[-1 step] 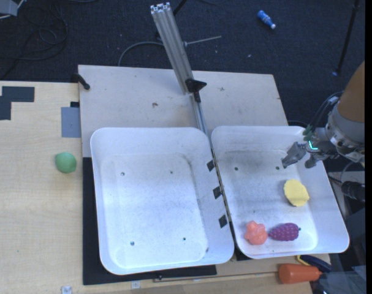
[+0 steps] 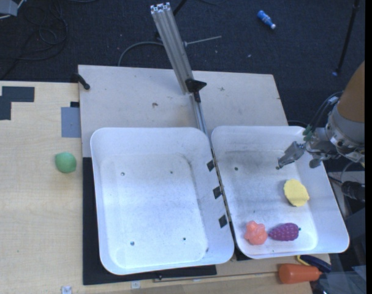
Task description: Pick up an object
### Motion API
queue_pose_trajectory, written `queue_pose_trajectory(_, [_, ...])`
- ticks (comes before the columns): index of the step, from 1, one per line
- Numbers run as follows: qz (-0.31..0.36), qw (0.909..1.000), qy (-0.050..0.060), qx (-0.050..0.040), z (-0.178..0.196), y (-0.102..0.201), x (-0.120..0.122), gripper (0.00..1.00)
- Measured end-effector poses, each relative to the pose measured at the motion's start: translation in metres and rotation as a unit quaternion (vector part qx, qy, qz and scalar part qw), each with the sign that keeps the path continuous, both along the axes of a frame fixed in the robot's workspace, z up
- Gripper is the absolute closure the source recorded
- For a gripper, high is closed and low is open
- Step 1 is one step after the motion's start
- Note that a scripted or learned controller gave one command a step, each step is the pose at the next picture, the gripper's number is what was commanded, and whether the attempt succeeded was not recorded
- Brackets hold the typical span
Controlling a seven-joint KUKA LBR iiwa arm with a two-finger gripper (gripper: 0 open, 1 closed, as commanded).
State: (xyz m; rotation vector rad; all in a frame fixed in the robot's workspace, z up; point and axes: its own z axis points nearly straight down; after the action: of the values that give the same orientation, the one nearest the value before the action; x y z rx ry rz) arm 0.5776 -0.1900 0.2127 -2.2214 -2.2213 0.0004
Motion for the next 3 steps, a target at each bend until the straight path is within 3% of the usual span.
queue_pose_trajectory(2, [0.0,1.0,0.001,0.0004,-0.099,-0.007,-0.002,0.0])
queue_pose_trajectory(3, [0.0,1.0,0.0,0.0001,-0.122,-0.007,-0.002,0.0])
